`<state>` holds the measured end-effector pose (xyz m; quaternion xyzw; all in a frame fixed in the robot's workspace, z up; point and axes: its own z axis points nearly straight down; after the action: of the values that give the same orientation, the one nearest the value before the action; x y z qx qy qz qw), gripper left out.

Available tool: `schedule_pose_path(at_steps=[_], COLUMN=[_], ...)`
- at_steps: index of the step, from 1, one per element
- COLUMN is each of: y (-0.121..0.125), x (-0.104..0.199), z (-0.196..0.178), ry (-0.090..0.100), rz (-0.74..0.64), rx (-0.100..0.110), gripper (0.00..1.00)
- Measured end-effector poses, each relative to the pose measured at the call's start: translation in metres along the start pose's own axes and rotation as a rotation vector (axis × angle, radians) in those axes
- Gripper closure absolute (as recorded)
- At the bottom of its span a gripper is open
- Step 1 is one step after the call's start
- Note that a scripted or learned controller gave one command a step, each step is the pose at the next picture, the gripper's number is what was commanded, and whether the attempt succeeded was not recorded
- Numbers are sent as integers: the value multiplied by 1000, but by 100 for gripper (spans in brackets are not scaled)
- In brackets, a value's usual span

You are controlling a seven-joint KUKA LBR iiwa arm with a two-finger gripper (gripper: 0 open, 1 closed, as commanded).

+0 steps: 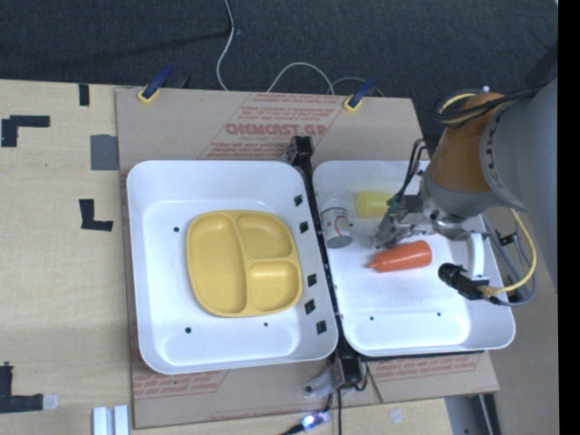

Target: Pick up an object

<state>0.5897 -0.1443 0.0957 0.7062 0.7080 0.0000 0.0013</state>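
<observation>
In the right bin (pixel 412 333) lie an orange carrot-shaped object (pixel 400 258), a yellow object (pixel 371 204) and a small grey cylinder (pixel 336 226). My gripper (pixel 391 231) hangs low over the bin, just above the carrot's left half and below the yellow object. The arm's grey and orange wrist (pixel 464 166) rises from it to the right. Nothing shows between the fingers.
The left bin (pixel 154 243) holds a yellow divided plate (pixel 243 263). Black clips run along the divider (pixel 313 261) between the bins. Cables loop at the arm's right side (pixel 507 279) and behind the bins (pixel 299 71). Both bins rest on cardboard (pixel 263 125).
</observation>
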Motion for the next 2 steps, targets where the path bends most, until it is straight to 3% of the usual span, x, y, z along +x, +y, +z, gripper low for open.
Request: schedule_pose_path(at_steps=[2], y=[4], x=[-16], z=[-104], ry=[0], rz=[2], rx=[-3], gripper=[100])
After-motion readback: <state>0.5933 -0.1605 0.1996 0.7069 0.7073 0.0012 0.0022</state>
